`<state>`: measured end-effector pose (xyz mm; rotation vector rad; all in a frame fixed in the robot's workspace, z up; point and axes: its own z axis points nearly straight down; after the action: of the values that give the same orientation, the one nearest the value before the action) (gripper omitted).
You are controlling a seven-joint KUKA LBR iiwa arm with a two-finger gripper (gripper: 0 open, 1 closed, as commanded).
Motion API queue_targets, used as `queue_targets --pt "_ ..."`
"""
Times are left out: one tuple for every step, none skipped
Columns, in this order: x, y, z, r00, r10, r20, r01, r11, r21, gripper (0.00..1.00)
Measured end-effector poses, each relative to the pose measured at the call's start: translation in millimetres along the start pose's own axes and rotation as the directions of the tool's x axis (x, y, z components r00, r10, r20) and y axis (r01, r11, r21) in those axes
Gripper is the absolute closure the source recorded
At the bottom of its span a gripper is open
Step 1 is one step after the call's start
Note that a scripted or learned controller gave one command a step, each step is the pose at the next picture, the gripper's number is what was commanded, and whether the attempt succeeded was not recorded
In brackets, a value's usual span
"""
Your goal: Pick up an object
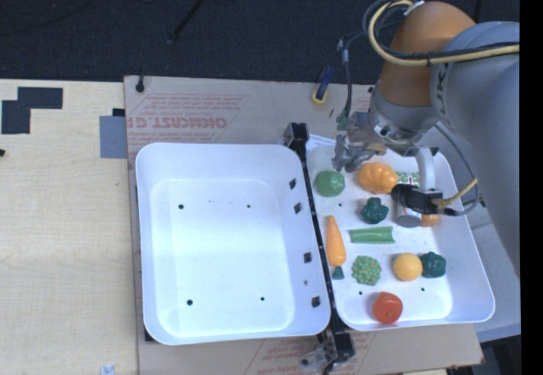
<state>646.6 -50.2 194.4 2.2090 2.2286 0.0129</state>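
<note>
My gripper (347, 161) hangs over the back left corner of the right bin (472, 280). It is just above and behind a round green vegetable (330, 183), with an orange pumpkin-like toy (377, 177) close on its right. Nothing shows in its grasp. Further forward lie a dark green broccoli (374, 211), a flat green pod (371, 235), an orange carrot (336, 241), a pale green floret (366, 269), a yellow lemon (407, 266), a dark green piece (433, 264) and a red tomato (388, 307).
The left bin (153, 195) sits beside the right one, with a black divider rail (312, 221) between them. The grey arm and its orange band (424, 34) stand over the right bin's back right side. A small orange piece (430, 218) lies by the right wall.
</note>
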Motion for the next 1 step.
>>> queue_targets --pt "-82.7 -6.5 112.2 1.0 0.013 0.004 -0.014 1.0 0.015 1.0"
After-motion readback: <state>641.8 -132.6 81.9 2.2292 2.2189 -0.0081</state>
